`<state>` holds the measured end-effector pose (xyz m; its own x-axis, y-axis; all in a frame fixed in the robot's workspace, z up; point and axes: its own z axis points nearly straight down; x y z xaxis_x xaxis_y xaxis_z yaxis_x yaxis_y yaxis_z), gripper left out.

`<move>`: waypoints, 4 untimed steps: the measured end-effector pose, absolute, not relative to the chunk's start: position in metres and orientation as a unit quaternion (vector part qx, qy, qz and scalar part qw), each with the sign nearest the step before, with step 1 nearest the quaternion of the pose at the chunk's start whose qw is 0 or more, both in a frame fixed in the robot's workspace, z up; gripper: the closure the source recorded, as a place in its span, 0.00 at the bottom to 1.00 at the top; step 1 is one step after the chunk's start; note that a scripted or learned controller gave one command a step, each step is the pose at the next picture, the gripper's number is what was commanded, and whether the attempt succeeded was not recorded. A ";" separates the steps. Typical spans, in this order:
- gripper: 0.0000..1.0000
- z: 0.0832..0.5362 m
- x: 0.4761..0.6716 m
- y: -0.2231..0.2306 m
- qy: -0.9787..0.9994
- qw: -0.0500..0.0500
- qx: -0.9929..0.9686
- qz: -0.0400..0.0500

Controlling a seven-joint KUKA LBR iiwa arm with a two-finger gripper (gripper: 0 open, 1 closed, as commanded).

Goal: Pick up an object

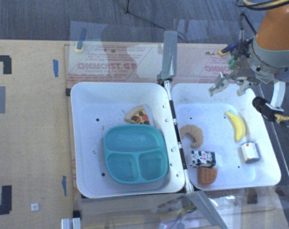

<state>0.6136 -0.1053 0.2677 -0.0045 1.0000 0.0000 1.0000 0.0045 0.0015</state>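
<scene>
Our pincer hangs over the top edge of the right bin with its two fingers apart and nothing between them. Closest below it we see the banana, then the brown croissant lower and to the left, and the small can farther down. Far off to the left, in the left bin, lie the pizza slice and the teal tray.

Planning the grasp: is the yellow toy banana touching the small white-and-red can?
Apart. The camera view shows bare white bin floor between the yellow toy banana and the small white-and-red can.
</scene>
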 end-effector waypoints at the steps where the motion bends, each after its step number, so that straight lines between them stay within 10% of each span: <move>1: 0.00 0.243 0.545 -0.166 0.749 0.001 0.663 0.000; 2: 0.00 0.102 0.539 -0.204 0.785 0.002 0.620 0.001; 3: 0.00 0.089 0.510 -0.220 0.801 0.004 0.598 0.005; 4: 1.00 0.100 0.511 -0.224 0.799 0.007 0.601 0.004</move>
